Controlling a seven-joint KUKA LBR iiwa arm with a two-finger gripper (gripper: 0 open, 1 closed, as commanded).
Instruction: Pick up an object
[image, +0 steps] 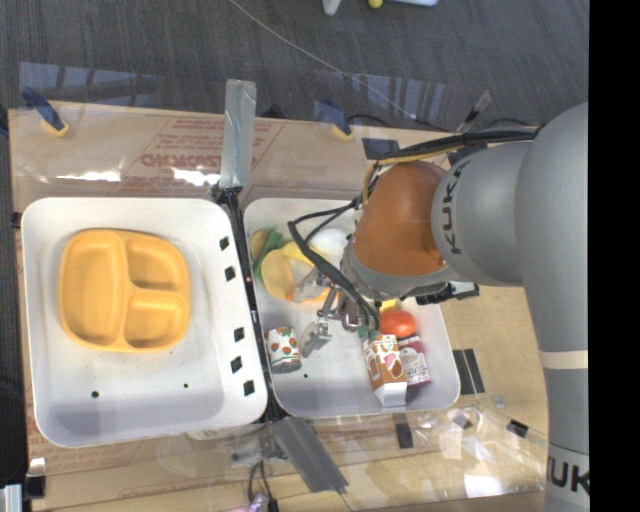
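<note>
My gripper (336, 325) hangs low over the middle of the right bin (330, 400), under the orange band of the arm. Its two fingers (319, 337) stand apart, open, and I see nothing between them. A small patterned cup (283, 350) lies just to their left on the bin floor. To the right of the fingers sits a red tomato (398, 323), and below it lies a juice carton (396, 368). Yellow and green toy food (278, 268) and a white rounded item (328, 243) lie at the bin's far left, partly hidden by the wrist.
The left bin (60, 400) holds a yellow divided plate (124, 289). A black divider with clips (243, 320) runs between the bins. The big grey arm (530, 220) covers the right bin's far right side. Cables (300, 235) loop off the wrist.
</note>
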